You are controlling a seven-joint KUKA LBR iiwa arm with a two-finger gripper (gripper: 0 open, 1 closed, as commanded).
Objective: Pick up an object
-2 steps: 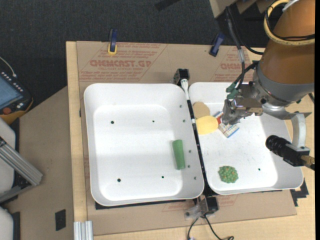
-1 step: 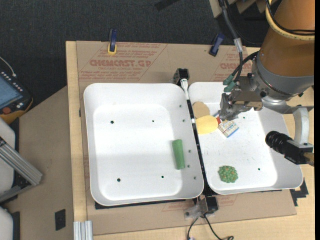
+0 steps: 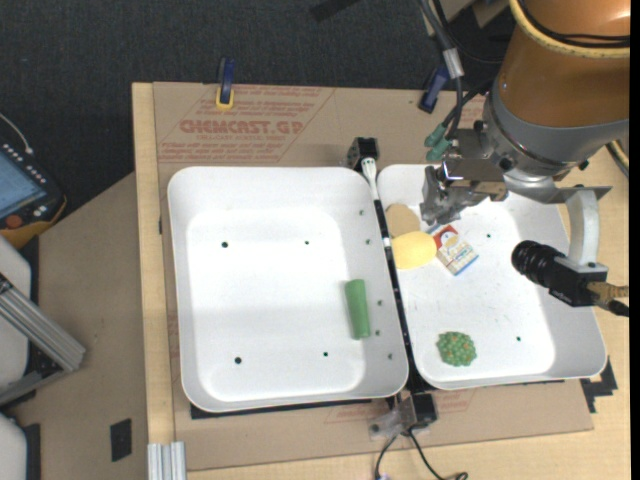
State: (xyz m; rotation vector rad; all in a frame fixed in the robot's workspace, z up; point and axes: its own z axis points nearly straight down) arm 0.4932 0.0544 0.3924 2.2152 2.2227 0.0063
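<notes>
A single fixed camera looks down from above the bench at a slant, standing off far enough to take in both shallow white plastic bins whole. The left shallow white bin [image 3: 270, 288] sits near the middle of the picture; the right shallow white bin [image 3: 520, 308] lies just beside it, toward the frame's right. The flat brown cardboard sheet [image 3: 250, 123] under the left bin runs beyond it toward the top. The grey arm with its orange band [image 3: 560, 48] enters from the upper right, nearest the lens.
</notes>
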